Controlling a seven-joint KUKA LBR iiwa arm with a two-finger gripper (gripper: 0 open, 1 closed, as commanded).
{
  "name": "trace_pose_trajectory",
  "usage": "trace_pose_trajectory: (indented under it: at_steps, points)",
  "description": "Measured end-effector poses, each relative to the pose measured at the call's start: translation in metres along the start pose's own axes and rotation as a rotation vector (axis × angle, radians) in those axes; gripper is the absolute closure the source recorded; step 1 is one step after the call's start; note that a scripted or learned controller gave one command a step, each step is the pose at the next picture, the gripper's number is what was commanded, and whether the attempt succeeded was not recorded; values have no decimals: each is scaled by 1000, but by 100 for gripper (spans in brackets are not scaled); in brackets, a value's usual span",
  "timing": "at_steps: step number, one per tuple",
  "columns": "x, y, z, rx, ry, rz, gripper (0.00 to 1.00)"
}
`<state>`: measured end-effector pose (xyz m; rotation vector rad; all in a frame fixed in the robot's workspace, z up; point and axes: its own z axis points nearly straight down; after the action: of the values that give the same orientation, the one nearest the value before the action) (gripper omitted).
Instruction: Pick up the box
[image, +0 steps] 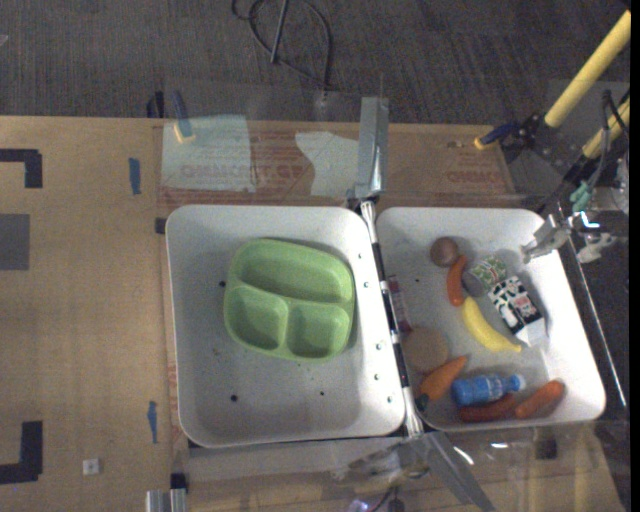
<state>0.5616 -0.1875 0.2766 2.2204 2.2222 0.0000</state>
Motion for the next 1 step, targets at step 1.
trace_pose_trajectory:
  at_steps: [1]
  points:
    - [0, 1, -11, -3, -2, 0, 100]
